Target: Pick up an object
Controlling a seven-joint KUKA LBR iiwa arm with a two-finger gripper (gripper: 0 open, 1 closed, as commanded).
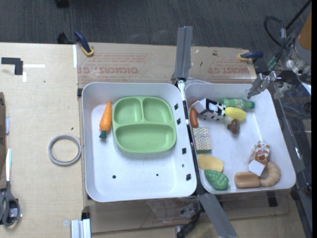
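Two white bins (89, 148), one green divided plate (144, 123), one carrot (105, 119), one tape ring (65, 149), one scissors (8, 202).

The fingers (258, 86) hang over the right bin's (282, 148) far edge, the bottle (238, 103) just beside them, the tray (144, 124) and carrot (105, 118) in the left bin (133, 182) well apart.

Wooden bench (39, 108) bears two white bins (94, 182), tape ring (64, 149), scissors (9, 202)

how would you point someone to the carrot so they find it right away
Look in the left white bin, the one holding the green divided plate. The carrot lies just left of that plate, the only orange thing there, with a small green stem end.
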